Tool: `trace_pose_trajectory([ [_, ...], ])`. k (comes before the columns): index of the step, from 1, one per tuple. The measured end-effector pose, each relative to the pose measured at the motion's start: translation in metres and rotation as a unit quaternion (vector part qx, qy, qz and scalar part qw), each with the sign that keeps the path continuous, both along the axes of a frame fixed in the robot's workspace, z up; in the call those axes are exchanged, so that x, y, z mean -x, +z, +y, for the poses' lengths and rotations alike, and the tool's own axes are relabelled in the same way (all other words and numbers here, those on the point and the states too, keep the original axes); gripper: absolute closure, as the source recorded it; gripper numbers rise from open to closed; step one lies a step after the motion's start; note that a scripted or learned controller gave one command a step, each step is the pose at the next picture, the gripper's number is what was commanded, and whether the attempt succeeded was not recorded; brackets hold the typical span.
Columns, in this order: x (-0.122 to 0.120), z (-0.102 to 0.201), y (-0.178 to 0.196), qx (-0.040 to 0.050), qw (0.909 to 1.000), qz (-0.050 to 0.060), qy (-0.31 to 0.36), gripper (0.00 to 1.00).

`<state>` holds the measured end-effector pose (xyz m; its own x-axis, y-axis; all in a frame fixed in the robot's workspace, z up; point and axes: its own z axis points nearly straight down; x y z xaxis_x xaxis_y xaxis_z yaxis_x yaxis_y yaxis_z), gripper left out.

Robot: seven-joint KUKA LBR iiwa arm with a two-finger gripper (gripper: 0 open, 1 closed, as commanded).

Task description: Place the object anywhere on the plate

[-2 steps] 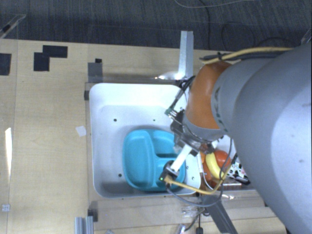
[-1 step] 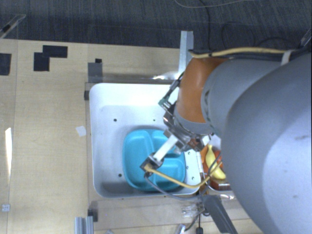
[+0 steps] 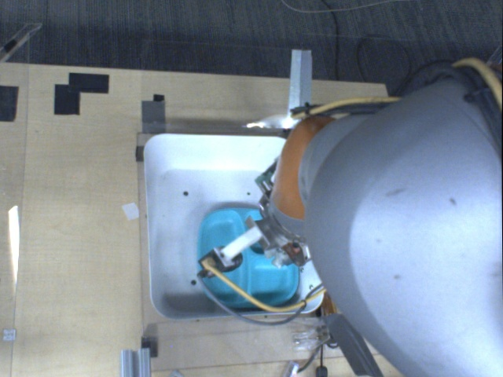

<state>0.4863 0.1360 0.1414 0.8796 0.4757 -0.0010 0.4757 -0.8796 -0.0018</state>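
A blue plate with rounded corners lies in the lower middle of the left white bin. My gripper hangs over the plate's right half, low above it. The grey arm with its orange band reaches in from the right and hides the plate's right edge and whatever lies under the wrist. A small reddish bit shows at the gripper's tip; I cannot make out what it is.
The arm's large grey body covers the right side of the view and the other bin. Metal brackets stand at the bin's corners. The wooden bench stretches to the left.
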Motion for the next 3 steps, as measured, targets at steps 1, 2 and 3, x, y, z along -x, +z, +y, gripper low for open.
trace_pose_trajectory([
  [1, -0.001, -0.06, 0.043, -0.0001, 0.9954, -0.002, 0.096, 1.0],
  [2, -0.002, -0.117, 0.043, 0.0, 1.0, -0.003, -0.005, 1.0],
  [3, 0.0, -0.065, 0.042, -0.0001, 0.9755, -0.001, 0.22, 1.0],
])
